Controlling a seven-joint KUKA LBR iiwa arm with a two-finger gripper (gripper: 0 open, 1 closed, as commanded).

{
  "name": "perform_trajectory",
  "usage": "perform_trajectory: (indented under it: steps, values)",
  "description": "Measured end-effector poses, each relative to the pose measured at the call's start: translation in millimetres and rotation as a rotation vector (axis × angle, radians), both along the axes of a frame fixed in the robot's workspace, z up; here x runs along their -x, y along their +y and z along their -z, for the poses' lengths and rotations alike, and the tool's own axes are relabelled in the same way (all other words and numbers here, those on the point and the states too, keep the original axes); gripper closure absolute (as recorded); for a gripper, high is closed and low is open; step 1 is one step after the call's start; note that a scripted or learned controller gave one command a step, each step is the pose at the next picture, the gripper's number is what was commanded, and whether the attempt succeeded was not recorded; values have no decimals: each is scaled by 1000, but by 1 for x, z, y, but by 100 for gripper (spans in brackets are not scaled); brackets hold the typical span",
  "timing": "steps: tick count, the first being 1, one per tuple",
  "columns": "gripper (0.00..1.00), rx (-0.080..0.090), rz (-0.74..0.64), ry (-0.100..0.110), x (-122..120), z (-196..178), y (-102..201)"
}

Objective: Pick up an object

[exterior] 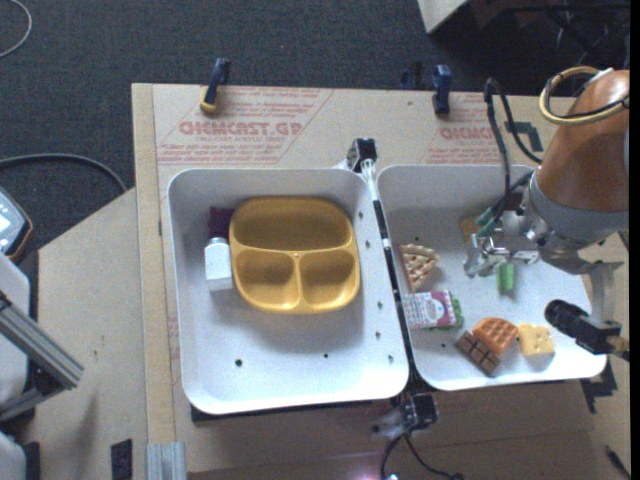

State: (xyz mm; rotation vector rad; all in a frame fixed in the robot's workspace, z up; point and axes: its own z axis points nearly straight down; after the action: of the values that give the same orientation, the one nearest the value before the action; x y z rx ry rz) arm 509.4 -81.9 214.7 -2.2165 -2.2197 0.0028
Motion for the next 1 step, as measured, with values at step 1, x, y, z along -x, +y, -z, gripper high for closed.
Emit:
perform_trajectory:
  steps: [1]
  values:
    - [100,4,1,-9,0,-18,-8]
